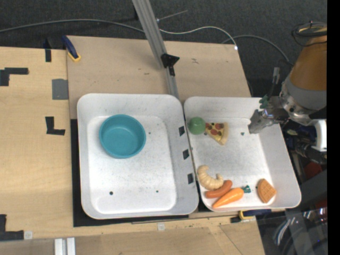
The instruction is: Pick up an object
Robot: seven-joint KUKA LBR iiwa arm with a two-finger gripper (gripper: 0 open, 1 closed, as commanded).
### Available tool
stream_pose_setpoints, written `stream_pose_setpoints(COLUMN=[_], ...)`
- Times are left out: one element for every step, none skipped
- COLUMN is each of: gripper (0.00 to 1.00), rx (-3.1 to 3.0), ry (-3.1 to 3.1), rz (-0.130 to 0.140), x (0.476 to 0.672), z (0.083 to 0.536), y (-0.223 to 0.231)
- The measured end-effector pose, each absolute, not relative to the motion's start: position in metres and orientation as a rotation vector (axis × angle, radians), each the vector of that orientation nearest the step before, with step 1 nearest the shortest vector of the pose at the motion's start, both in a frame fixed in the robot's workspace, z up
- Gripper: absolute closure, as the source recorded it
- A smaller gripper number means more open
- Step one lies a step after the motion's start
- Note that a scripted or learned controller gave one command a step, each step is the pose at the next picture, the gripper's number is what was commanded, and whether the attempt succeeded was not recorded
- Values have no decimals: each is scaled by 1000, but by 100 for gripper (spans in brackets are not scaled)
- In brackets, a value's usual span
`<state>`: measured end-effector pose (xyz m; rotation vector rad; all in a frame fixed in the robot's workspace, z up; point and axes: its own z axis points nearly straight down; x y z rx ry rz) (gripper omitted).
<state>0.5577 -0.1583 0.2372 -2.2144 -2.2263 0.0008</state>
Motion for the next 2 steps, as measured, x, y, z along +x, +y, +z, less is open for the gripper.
stream_pose_setpoints(gripper=[100,100], rx=[-2213,-2213], ry=[-2228,-2228], rz=[-1,-1], x=[571,581], z=[244,249], y=[-111,-64])
